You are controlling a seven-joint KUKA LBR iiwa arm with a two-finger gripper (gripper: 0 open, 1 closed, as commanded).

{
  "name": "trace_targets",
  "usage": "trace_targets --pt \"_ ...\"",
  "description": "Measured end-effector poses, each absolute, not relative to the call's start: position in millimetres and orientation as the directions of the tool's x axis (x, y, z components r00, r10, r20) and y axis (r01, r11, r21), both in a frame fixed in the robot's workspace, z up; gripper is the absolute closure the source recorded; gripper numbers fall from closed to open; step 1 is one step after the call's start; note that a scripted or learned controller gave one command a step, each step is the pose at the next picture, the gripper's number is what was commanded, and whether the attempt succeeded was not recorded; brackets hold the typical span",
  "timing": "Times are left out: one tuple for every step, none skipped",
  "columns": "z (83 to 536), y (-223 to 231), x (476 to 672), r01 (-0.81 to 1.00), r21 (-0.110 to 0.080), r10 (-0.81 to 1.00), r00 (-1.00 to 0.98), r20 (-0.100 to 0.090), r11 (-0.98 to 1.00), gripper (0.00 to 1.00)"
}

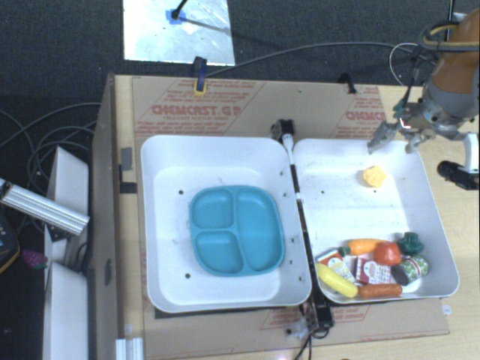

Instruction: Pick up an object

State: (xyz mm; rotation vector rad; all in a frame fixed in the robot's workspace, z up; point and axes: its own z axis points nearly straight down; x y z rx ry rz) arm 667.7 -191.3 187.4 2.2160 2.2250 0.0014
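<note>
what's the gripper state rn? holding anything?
Gripper: open, fingers spread, nothing between them. It sits over the far edge of the right bin, apart from the yellow piece.

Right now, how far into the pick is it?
Done: nothing lifted yet. In hand: the gripper hangs open, holding nothing, over the far edge of the right bin, up from the yellow piece. Left: descend, grasp, lift. The toy food pile sits untouched in the near corner.

probably "chemcast gp" on bench sheet (pixel 196 111)
</note>
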Motion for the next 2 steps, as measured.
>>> trace_targets --pt "188.4 -191.6 668.0 1.000 0.003 1.000 -0.004 -0.001 0.004 0.00" --pt "188.4 -191.6 668.0 1.000 0.003 1.000 -0.004 -0.001 0.004 0.00"
